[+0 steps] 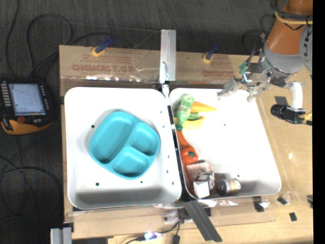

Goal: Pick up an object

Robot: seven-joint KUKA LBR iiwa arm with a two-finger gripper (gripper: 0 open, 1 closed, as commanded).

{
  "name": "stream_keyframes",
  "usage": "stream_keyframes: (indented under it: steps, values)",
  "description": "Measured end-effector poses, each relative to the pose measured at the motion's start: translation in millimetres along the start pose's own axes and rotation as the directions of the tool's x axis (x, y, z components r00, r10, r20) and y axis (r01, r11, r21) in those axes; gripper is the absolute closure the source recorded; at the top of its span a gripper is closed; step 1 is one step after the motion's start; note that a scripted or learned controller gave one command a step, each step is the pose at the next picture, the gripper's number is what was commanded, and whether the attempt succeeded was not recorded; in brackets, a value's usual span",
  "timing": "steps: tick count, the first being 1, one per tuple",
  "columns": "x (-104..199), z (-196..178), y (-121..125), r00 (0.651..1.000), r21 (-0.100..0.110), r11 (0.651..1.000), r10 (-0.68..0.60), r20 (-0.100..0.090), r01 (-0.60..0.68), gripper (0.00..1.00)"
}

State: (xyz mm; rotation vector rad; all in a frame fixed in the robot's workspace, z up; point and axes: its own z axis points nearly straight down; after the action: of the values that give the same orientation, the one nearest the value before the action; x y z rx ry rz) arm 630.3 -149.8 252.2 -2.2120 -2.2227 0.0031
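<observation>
Corn toy (186, 108), green-husked with a yellow-orange tip, lies left of your gripper (238, 90); its jaws look spread, bare white bin (244, 141) floor beneath them.

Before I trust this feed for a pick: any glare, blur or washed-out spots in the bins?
Camera view: the right bin floor is bright white with little texture; clear film behind the bins glints; the gripper looks slightly soft; the pile by the can is shadowed; the teal tray reads clearly.
</observation>
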Motion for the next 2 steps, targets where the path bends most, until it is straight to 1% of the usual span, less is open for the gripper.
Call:
stream_keyframes:
  steps: [1, 2]
  values:
    - [39, 120, 10, 0.985, 0.001, 0.985, -0.171, 0.001, 0.171, 0.00]
    - [31, 161, 39, 0.999, 0.015, 0.999, -0.049, -0.008, 0.049, 0.00]
